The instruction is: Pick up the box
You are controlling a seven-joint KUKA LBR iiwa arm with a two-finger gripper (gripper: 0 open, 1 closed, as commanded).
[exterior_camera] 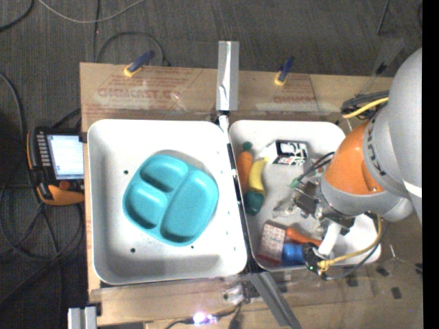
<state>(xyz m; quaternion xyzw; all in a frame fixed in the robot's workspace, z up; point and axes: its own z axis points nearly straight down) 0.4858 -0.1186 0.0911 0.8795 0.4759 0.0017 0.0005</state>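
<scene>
One fixed camera, mounted above the bench (171,91), looking down at a slight slant. Both white bins fit in frame side by side: left bin (103,204) near centre-left, right bin (322,132) toward the right. Distance is moderate: the whole bench top shows, with dark floor (206,12) and cables beyond its far edge. The arm (384,163) enters from the right side and looms large, being nearer the lens than the bins

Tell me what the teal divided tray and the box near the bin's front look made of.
Teal tray: likely moulded plastic, smooth with a soft sheen, rounded compartments. Box: probably printed cardboard, matte, flat faces with reddish print; too small to be sure.
</scene>
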